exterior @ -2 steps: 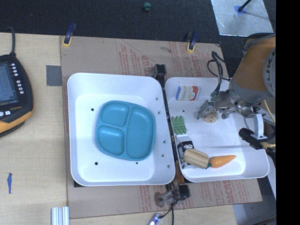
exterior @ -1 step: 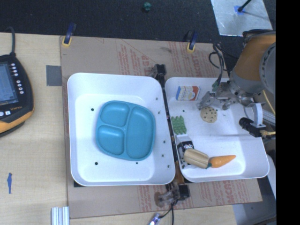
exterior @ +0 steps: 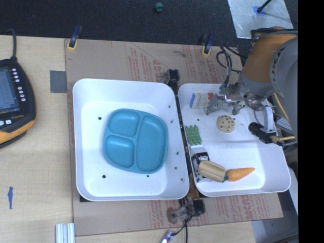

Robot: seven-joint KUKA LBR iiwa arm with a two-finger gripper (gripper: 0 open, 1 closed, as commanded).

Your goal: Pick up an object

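Left bin point(exterior: 81, 135) holding 1 blue divided plate point(exterior: 135, 140). Right bin point(exterior: 276, 178) crowded: bread roll point(exterior: 211, 170) touching carrot point(exterior: 239, 173), spotted ball point(exterior: 226, 123), green piece point(exterior: 193, 134), small carton point(exterior: 200, 100). Gripper point(exterior: 226, 100) over far edge beside carton, nothing visibly held; opening cannot be judged.

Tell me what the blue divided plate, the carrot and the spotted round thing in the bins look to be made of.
Blue divided plate: likely moulded plastic, matte, of even colour with soft rounded ridges.
Carrot: probably a plastic toy, of smooth, uniform orange.
Spotted round thing: tan with dark dots, perhaps a plastic or foam toy cookie; too small to be sure.
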